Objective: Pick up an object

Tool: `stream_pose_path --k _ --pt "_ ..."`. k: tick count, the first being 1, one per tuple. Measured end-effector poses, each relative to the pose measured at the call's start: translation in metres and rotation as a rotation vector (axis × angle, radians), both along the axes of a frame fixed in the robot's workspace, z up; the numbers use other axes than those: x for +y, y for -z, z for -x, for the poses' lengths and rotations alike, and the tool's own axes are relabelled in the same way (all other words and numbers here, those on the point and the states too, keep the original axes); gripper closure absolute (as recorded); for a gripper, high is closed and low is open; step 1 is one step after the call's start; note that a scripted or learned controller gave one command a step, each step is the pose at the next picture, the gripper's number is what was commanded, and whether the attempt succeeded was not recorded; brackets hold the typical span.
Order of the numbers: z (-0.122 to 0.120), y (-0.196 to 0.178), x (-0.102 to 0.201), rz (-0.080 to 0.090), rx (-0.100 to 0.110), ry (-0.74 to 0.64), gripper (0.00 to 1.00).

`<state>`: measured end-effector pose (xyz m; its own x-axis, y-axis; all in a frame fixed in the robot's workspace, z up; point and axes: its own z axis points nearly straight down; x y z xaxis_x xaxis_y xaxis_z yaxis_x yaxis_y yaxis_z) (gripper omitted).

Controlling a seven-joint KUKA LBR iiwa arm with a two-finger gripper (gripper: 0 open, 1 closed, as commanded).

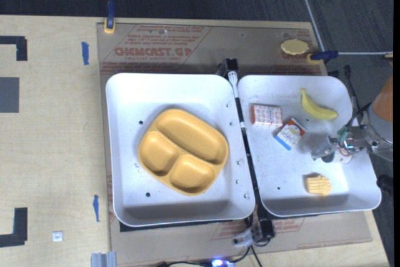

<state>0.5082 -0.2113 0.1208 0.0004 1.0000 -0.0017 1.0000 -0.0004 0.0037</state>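
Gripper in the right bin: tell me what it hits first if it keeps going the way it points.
The gripper points toward the view's left. The small blue, white and red carton looks nearest in that line, though it lies slightly higher in the picture, so the gripper may pass beside it. Depth is unclear.

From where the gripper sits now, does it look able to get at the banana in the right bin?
Probably yes. The gripper is already over the right bin, and the banana lies just beyond it with bare bin floor between them, apart from the small cartons.
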Motion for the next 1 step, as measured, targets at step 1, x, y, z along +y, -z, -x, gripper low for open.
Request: stream_pose_path --k 1 --pt "-0.033 -0.043 0.087 -0.001 0.001 -0.002 1.0"
